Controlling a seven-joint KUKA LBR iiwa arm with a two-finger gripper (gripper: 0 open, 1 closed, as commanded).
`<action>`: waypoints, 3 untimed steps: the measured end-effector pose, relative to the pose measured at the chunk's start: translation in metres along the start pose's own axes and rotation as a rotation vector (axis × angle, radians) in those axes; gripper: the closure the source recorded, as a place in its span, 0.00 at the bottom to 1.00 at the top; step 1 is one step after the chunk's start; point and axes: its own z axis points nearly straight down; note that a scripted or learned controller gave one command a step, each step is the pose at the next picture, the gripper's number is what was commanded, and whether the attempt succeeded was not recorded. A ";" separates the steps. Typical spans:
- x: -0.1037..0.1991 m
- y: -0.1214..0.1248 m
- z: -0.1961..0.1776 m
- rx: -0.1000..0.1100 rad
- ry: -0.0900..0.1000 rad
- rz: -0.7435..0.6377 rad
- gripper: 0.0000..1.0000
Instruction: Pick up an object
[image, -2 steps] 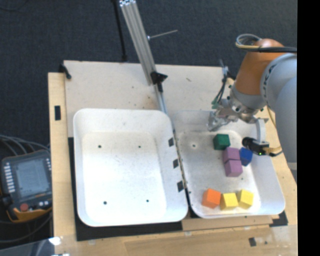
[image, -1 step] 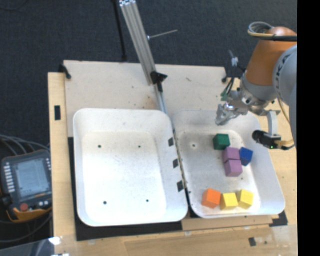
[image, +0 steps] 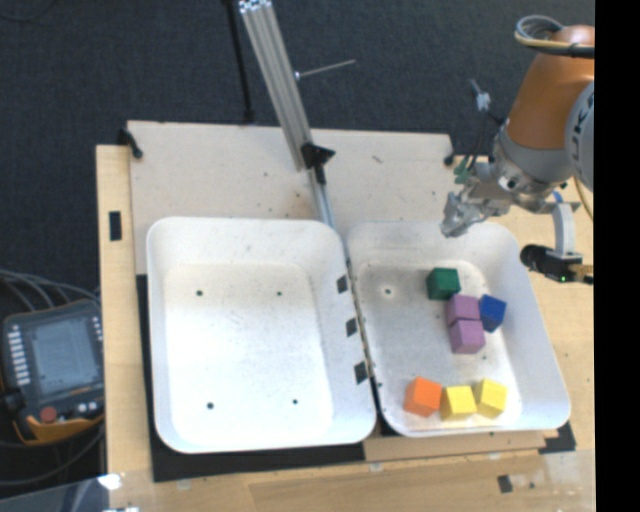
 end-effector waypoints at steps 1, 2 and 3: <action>-0.002 0.001 -0.052 0.000 0.000 0.001 1.00; 0.052 0.000 -0.053 0.006 0.002 -0.003 1.00; 0.111 0.008 -0.050 0.007 0.002 -0.004 1.00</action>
